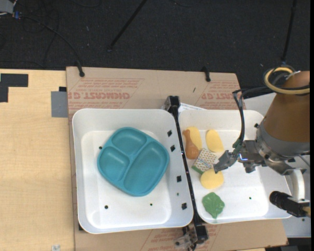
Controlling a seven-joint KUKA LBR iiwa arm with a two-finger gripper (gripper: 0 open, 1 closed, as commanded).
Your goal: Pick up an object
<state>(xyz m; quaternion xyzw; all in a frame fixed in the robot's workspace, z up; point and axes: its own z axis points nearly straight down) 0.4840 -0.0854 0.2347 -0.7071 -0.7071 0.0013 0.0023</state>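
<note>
The right bin (pixel 251 205) holds several small toy foods. A brown-orange drumstick (pixel 191 146) lies by the divider, against a yellow piece (pixel 195 136). A yellow oval (pixel 214 140) sits further right. A checkered white-green piece (pixel 202 160) lies mid-bin, with a round yellow piece (pixel 211 180) just below it and a green piece (pixel 213 205) near the front edge. My gripper (pixel 223 162) reaches in from the right. Its dark tip is low over the bin, right beside the checkered piece and just above the round yellow piece. Nothing visibly hangs from it.
The left bin (pixel 86 140) holds a teal divided plate (pixel 133 161). A black clipped divider (pixel 179 156) separates the bins. The bulky grey-orange arm (pixel 288 124) covers the right bin's right side. Both bins rest on cardboard (pixel 146 88).
</note>
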